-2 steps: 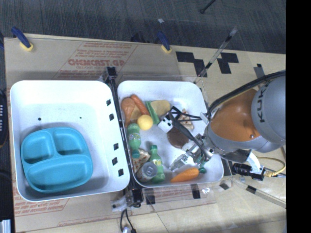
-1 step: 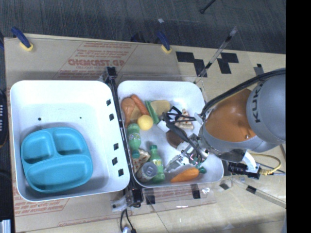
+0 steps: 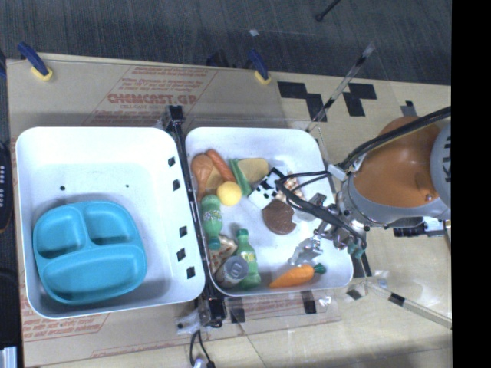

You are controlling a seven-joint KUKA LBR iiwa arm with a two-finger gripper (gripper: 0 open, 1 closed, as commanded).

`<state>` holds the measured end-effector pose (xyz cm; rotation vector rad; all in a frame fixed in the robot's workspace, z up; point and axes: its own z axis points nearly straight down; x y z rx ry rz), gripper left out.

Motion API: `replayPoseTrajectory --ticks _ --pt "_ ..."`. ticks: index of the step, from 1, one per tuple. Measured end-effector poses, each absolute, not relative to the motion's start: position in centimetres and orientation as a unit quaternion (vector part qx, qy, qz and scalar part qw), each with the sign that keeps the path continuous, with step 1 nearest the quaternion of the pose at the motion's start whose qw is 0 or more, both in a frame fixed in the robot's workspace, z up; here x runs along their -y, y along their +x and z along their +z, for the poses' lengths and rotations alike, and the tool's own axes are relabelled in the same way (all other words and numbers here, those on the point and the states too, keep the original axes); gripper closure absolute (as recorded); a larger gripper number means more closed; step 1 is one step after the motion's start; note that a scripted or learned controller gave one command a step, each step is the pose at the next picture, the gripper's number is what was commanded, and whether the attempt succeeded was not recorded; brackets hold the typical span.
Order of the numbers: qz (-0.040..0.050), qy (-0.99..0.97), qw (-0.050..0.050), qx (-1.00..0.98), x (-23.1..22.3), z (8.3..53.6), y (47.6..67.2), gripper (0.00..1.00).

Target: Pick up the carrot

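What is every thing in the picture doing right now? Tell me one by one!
carrot: lying flat at the right bin's front edge, not lifted
gripper: low over the right bin, just above the carrot
green bottle: lying on its side in the right bin
lemon: resting among the toy food
brown disc: lying flat
blue tray: sitting in the left bin, compartments facing up

I read red print on the brown cardboard sheet [image 3: 146, 90] lying on the table under the bins: the large line reads "CHEMCAST GP", with smaller red lines above and below it too fine for me to make out. More red print runs along the cardboard's lower left edge [image 3: 61, 322], which I also cannot make out.
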<state>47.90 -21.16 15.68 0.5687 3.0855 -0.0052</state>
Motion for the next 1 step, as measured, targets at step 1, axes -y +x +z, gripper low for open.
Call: replayPoseTrajectory --ticks 1 --pt "-0.0005 0.125 0.004 -0.992 20.37 9.32 48.01 0.00"
